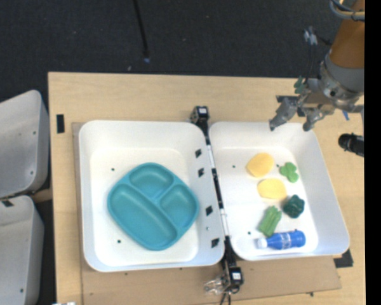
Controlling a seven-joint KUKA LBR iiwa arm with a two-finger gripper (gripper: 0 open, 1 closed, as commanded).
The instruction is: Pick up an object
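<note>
My gripper (294,121) hung over the far right corner of the right bin (317,142), its two grey fingers spread apart with nothing between them, well short of anything I could pick up. Below me the wooden bench (63,100) carried both white bins side by side. The left bin (92,170) held a teal divided tray (152,205) lying flat, the biggest thing there and far off to my left. Everything else sat in my bin, clustered toward its near right part and apart from my fingers. Nearest the front edge lay a blue bottle (282,240) on its side with a white cap. Closest to my gripper was a yellow piece (261,164), with a second yellow piece (272,188) just beside it toward the front. A green oblong piece (270,221) lay tilted just above the bottle, a dark green lump (293,206) sat just right of it, and a small bright green piece (289,171) lay right of the first yellow one.
</note>
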